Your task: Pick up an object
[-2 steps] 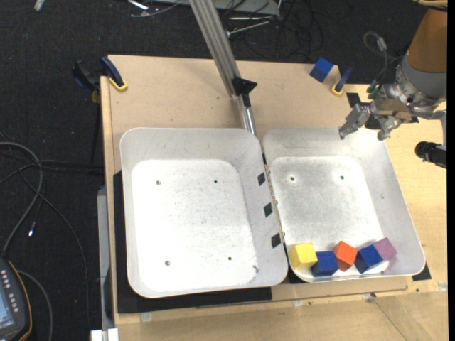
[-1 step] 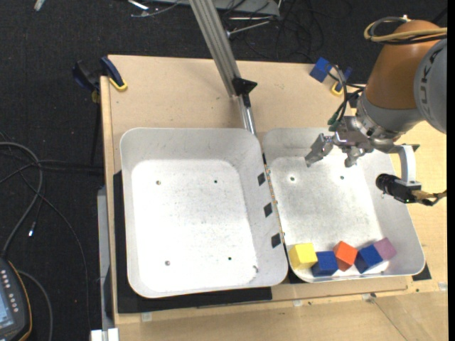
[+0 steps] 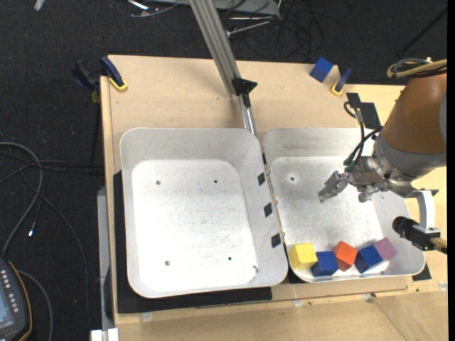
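gripper: the gripper (image 3: 334,187) hangs over the middle of the right bin, pointing left; whether it is wide or narrow cannot be told at this size; nothing shows in it
arm: the arm (image 3: 419,126) reaches in from the right, orange band above the grey wrist; cables trail at its far side
right bin: the right bin (image 3: 306,144) has bare speckled floor under the gripper; all the blocks sit along its near wall, well apart from the gripper
blocks: yellow block (image 3: 303,253) at left; blue block (image 3: 325,263) just beside it; orange block (image 3: 346,254); second blue block (image 3: 368,258); purple block (image 3: 384,249) at right; the row is packed close, some touching
left bin: the left bin (image 3: 188,212) lies beside the right one; speckled floor
desk: the desk (image 3: 178,91) carries both bins; a loose blue cube (image 3: 322,69) lies at its far right edge
progress: judged early; no block lifted or gripped; left to do: move nearer, descend on one block, close, raise
likely pick: an end block, yellow or purple, since its outer side is free
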Controlling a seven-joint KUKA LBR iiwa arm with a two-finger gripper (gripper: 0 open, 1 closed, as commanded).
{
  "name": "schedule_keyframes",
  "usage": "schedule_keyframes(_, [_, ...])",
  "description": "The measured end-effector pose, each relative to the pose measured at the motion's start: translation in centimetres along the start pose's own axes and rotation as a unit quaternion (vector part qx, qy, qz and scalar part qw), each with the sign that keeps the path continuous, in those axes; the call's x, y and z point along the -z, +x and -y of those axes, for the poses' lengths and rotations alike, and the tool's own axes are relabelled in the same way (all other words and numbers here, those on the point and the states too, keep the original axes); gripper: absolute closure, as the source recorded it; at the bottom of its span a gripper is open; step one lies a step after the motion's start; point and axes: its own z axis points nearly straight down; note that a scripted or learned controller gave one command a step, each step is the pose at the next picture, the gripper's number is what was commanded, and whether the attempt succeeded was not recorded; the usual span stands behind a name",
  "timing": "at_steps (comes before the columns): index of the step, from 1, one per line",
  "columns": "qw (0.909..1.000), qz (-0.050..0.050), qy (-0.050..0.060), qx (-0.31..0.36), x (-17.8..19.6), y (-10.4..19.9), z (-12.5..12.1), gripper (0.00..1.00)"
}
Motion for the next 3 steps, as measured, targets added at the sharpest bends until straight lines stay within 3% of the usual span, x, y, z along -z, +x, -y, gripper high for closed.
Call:
schedule_keyframes(1, [1.0,0.002,-0.007,0.001,12.0,-2.7,4.5,0.0])
schedule_keyframes(2, [1.0,-0.001,0.0,0.005,1.2,-0.3,-3.4,0.0])
schedule_keyframes(3, [1.0,0.001,-0.003,0.004,-5.4,-1.9,-9.2,0.0])
